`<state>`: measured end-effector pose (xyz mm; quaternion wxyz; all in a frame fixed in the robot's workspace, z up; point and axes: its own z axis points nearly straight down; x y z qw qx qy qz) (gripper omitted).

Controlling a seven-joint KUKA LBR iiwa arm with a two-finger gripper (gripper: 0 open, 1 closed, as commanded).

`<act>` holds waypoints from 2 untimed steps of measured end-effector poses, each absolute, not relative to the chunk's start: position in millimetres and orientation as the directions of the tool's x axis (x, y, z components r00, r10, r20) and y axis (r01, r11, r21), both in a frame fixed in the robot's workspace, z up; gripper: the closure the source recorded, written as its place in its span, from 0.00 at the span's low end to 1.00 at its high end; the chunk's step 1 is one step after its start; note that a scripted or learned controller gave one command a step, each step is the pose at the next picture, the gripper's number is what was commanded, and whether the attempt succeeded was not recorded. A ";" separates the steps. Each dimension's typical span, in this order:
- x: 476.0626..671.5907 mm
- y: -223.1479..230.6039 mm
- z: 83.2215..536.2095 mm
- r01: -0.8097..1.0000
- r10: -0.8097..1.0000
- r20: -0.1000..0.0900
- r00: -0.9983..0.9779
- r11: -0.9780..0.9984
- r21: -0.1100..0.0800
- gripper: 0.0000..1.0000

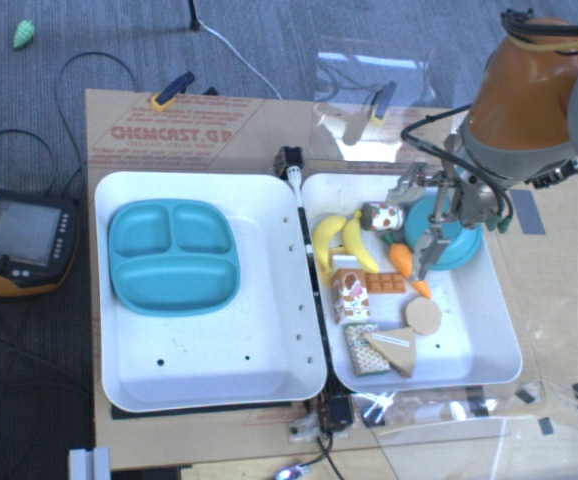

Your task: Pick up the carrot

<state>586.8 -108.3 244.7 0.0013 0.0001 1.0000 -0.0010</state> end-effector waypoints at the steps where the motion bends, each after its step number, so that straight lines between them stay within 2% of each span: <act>1: 573.2 -104.8 104.4 -0.093 -0.093 -0.009 -0.996 0.996 -0.002 0.00; 2: 562.4 -144.2 89.1 0.081 0.081 -0.012 -0.997 0.997 0.001 0.00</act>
